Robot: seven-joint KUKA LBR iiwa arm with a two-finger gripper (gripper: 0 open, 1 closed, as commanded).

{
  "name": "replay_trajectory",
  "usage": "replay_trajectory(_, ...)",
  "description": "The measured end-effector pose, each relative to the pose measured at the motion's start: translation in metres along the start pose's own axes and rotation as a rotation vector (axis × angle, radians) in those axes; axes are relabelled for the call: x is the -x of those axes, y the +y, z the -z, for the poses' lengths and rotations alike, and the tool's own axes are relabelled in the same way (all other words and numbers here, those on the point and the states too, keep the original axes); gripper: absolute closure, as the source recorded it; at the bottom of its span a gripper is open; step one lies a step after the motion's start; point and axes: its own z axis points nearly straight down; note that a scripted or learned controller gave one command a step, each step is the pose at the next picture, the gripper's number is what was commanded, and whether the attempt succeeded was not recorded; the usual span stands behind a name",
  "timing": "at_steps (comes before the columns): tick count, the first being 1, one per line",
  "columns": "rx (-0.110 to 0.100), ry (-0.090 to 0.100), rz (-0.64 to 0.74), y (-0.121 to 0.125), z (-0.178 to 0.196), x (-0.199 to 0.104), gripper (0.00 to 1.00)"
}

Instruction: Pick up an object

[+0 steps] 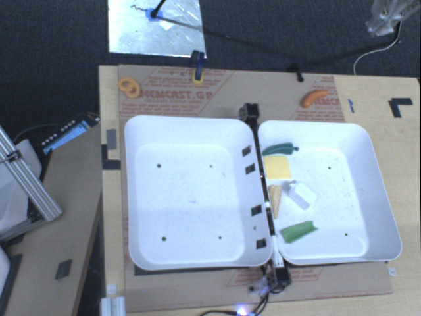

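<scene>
Where both bins meet, a flat yellow square (pixel 277 168), pale-edged.

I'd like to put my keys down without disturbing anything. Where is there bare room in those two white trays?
The left bin has a bare floor wall to wall. In the right bin, the half toward its outer wall is bare too. It is crowded along the divider: a dark green pepper, yellow block, cone, white piece and green pod.
</scene>
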Motion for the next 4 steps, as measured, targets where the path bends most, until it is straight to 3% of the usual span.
replay_trajectory(1,-0.006,0.0,-0.003,-0.002,-0.037,0.096,1.0)
replay_trajectory(2,0.002,0.003,0.012,-0.027,0.003,0.058,1.0)
replay_trajectory(3,-0.001,0.0,0.002,0.0,-0.001,0.127,1.0)
replay_trajectory(4,-0.014,0.006,0.003,-0.091,-0.096,0.124,1.0)
